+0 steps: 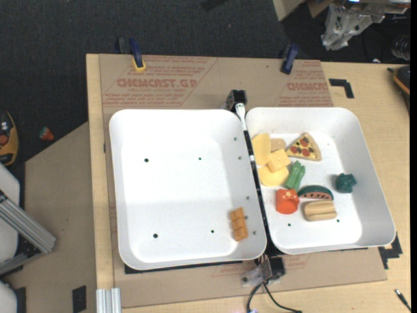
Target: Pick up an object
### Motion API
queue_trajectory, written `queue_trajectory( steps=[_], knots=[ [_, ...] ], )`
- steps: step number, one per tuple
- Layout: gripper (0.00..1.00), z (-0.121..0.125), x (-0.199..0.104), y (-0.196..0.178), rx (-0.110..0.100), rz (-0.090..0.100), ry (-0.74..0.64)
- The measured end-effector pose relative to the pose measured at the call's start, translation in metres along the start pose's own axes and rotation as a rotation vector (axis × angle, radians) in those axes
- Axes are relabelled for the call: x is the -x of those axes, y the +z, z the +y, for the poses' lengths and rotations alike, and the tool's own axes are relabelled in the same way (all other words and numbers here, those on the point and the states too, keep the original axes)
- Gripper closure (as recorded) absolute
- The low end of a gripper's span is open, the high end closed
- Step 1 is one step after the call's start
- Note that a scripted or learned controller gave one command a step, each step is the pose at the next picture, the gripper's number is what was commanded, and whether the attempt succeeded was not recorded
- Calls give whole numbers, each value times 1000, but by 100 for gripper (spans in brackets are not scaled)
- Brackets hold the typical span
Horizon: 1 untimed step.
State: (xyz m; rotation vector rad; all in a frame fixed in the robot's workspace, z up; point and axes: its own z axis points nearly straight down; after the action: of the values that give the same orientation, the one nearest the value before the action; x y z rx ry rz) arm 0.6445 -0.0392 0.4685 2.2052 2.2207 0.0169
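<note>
Up in the far right corner, well away from both bins: gripper (344, 19), grey and shiny, hanging over the dark floor. Too blurry and too cut off to say whether wide or closed. Holding nothing that can be seen.

Down on the brown board (195, 77), two white bins side by side, touching in the middle.

Inside the left bin (169, 175), just one toy: small orange waffle piece (238, 223), lying near the right wall, at the near corner.

Inside the right bin (365, 194), a bunch of toy food, mostly on the left half:
- yellow cheese pieces (263, 151), stacked by the left wall
- pizza slice (304, 147), just right of the cheese, at the far side
- long green veggie (295, 175), leaning on the cheese
- red tomato (287, 201), just near the green veggie
- watermelon slice (315, 192), right of the tomato
- tan bread roll (319, 210), touching the watermelon on the near side
- dark green broccoli (345, 182), alone, further right

At the far edge of the board, two blue clamps (289, 58), one left and one right.
</note>
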Motion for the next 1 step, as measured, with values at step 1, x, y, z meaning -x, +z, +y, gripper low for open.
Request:
queue_trajectory(
  steps=[1],
  knots=[
    [100, -29, -59, -68, -4, 2, 1]
  ],
)
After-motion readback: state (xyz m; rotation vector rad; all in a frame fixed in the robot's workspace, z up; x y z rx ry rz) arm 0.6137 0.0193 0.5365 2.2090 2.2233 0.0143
